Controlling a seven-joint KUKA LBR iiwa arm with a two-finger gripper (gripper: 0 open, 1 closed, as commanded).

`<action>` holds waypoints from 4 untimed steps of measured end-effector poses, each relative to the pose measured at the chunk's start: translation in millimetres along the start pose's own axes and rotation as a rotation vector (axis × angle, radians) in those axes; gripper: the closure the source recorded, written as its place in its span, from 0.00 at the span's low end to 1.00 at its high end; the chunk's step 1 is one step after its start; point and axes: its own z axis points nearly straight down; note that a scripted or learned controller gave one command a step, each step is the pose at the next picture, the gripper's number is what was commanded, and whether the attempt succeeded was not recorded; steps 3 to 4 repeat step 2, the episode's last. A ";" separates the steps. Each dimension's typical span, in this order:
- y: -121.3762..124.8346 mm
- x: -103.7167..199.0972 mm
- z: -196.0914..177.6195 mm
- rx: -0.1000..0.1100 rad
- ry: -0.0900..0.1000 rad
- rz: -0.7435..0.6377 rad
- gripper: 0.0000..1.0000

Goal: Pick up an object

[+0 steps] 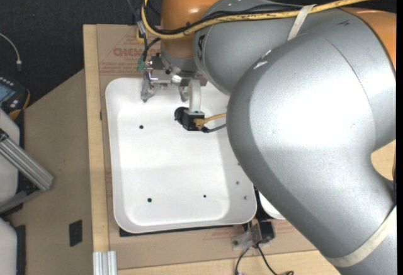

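end effector (pixel 165 90): low over left bin (pixel 126 160), far end | opening: cannot tell | target bearing: cannot tell, arm (pixel 302 135) blocks right side

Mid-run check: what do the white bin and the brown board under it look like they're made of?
White bin: likely moulded plastic, smooth and slightly glossy, judging by its rounded corners and the soft sheen across its floor. Brown board: looks like cardboard or fibreboard, matte, with red printed lettering near its top edge. I cannot tell which of the two it is.
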 end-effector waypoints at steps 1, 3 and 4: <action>-1.3 31.2 36.3 0.003 0.000 -0.005 0.00; -0.7 31.0 24.5 0.000 0.001 -0.006 1.00; -0.7 31.0 24.5 0.000 0.001 -0.006 1.00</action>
